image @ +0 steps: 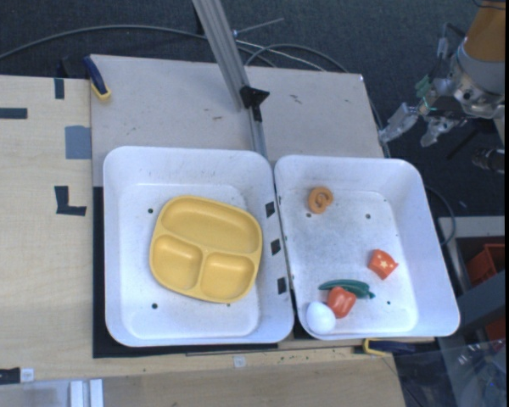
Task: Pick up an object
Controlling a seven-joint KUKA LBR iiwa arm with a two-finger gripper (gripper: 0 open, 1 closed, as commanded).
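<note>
The right bin (424, 227) holds a small orange-brown ring-shaped piece (320, 199) near its back left. A red chunk (383, 264) lies toward the right wall. A red pepper with a green stem (342, 299) rests near the front, and a white ball (321, 317) sits in the front left corner beside it. My gripper (410, 131) hangs outside the bin, beyond its back right corner and above the dark floor. It is open, fingers spread, with nothing between them.
The left bin (119, 227) holds a yellow divided plate (205, 248). A slanted metal pole (225, 41) rises behind the bins and meets their shared wall. Cables trail over the dark floor at the back.
</note>
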